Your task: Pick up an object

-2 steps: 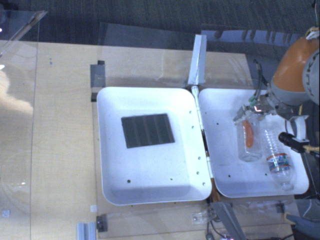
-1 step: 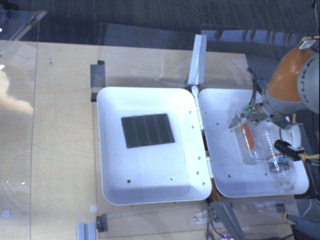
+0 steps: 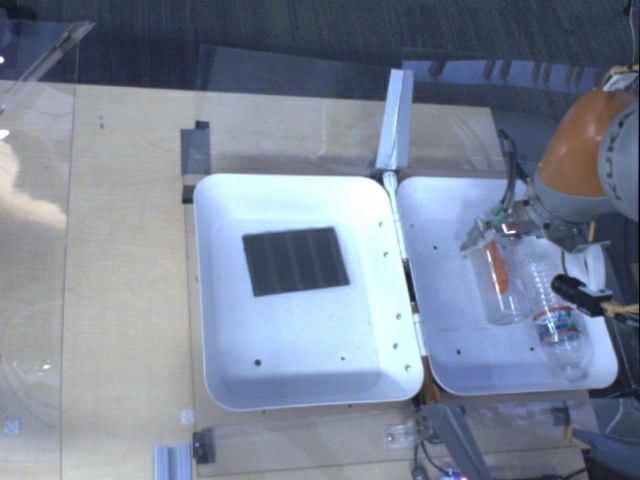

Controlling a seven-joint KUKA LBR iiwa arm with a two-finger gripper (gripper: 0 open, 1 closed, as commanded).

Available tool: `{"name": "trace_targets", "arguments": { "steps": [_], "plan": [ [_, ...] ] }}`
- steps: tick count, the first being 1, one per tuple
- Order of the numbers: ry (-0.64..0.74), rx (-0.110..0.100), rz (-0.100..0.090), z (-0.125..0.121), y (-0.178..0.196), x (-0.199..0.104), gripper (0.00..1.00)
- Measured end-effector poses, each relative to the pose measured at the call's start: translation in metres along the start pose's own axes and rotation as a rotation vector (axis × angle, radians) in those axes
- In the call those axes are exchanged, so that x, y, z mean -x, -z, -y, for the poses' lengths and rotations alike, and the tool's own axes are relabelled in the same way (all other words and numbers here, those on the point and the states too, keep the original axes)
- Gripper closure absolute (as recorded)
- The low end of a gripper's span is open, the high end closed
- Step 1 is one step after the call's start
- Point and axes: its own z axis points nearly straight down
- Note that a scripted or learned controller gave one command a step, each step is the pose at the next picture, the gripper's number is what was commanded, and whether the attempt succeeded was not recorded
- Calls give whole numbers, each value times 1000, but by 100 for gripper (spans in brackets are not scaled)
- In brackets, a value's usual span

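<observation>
Well, from where I stand the arm (image 3: 600,183) reaches in from the right, its orange band (image 3: 585,148) bulging over the far right corner of the right bin (image 3: 440,298). The gripper (image 3: 490,232) hangs low over the upper middle of that bin, just above the top end of a slim orange stick (image 3: 497,268). Whether it is released or clenched I cannot tell (the metal there is small and glinting, and the outline gets lost against the white floor). Nothing can be seen caught in it.

The things to be picked are all in the right bin. The orange stick lies lengthwise, pointing away from the gripper toward the near side, and it sits against or within a clear container (image 3: 510,293); which of the two I cannot make out through the see-through plastic. Just to the right of that lies a clear bottle (image 3: 556,320) with a patch of blue and red on it, stretched along the bin's right side and ending near the front right corner. Container and bottle lie close together, perhaps touching.

The left bin (image 3: 215,288) holds a dark ribbed mat (image 3: 296,260), a flat rectangle lying a little askew in the upper middle, well apart from the rim on every side. Both bins sit side by side on the pale wooden bench (image 3: 110,268), their inner edges touching.
</observation>
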Motion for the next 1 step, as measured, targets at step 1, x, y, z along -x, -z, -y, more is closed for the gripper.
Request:
{"name": "trace_targets", "arguments": {
  "steps": [1],
  "plan": [
    [15,-15,-8,-77,97,-86,100]
  ]
}}
